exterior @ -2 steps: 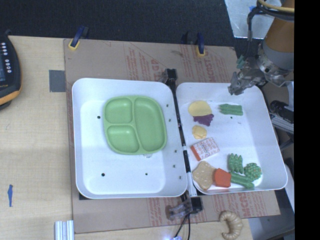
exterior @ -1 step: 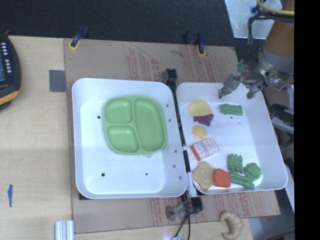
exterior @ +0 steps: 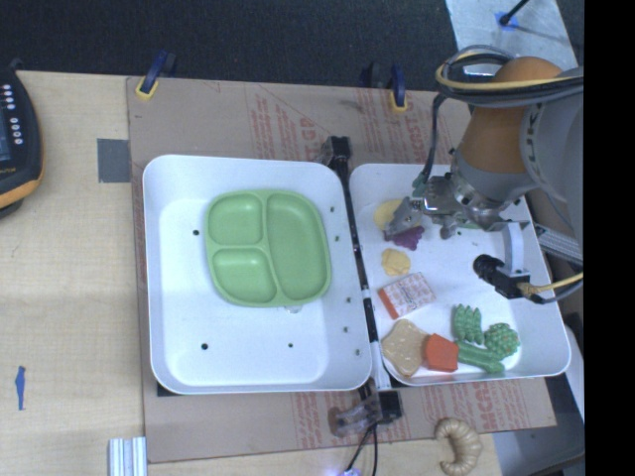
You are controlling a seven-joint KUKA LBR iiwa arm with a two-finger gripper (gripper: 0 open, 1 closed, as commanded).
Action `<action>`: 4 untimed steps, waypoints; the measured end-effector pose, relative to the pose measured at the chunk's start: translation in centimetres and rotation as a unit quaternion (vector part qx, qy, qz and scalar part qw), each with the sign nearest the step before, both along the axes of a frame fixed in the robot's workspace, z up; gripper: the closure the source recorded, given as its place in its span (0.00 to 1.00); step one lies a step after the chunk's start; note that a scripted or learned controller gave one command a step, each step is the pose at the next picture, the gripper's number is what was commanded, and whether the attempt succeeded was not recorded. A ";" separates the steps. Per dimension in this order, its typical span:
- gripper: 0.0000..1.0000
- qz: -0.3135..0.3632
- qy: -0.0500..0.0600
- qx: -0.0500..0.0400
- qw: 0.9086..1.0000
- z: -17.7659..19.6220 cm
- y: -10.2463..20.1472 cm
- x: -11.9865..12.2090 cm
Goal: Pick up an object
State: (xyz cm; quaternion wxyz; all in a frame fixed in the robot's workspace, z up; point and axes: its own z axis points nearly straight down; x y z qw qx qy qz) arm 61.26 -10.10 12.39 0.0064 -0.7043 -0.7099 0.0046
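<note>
My gripper (exterior: pixel 417 214) is low over the far left part of the right bin (exterior: pixel 552 357), reaching in from the right. Right at it lie a purple piece (exterior: pixel 405 234) and a small yellow piece (exterior: pixel 386 212); I cannot tell whether either is touched. Nearer the front are another yellow piece (exterior: pixel 396 261), a red and white packet (exterior: pixel 408 294), a slice of bread (exterior: pixel 402 346), a red block (exterior: pixel 442 353) and green vegetables (exterior: pixel 484 333).
The left bin (exterior: pixel 179 355) holds a green divided plate (exterior: pixel 268 246). A tan croissant-like piece (exterior: pixel 460 443) lies on the bench in front of the right bin. A control pendant (exterior: pixel 15 137) sits at the far left edge. Clamps (exterior: pixel 398 89) stand along the back of the board.
</note>
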 end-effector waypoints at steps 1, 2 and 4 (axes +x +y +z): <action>0.00 0.000 -0.006 -0.002 1.000 -3.4 0.5 4.4; 0.00 -0.003 -0.005 -0.002 1.000 -3.2 -0.5 3.2; 1.00 -0.004 -0.006 -0.003 1.000 -2.0 0.2 1.5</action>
